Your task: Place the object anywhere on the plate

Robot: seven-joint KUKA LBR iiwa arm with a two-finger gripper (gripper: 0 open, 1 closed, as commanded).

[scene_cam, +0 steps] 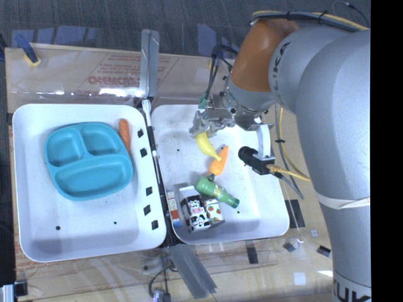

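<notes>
Bench front: a strip of wooden bench (94, 275) shows below both bins, with a grey bar lying aslant near the seam between them.
Small carton: a printed box (200, 211) with dark and pale patches sits at the near edge of the right bin (267, 222), close to the wall next to the divider.
Green bottle: a green bottle (216, 191) lies on its side just behind the carton, touching it, with its neck pointing right.
Orange piece: a small orange toy (218, 162), carrot-like, lies behind the bottle, tilted, its lower end near the bottle's body.
Yellow object: a yellow banana-shaped toy (205, 145) lies in the middle of the right bin, its lower end beside the orange piece and its upper end reaching up under the fingers.
Gripper: the gripper (203, 126) hangs over the far half of the right bin, right at the upper end of the yellow object; whether its fingers are spread or pressed together cannot be told, nor whether they grip the toy.
Arm: the grey arm (321, 106) with its orange band comes in from the right and covers that side of the bin.
Plate: a blue plate (88, 159) with three compartments lies in the left bin (38, 231), well apart from the yellow object.
Orange stick: a slim orange item (124, 133) lies just beside the plate's right rim, near the divider.
Far bench: a clear sheet with red print lies beyond the bins.
</notes>
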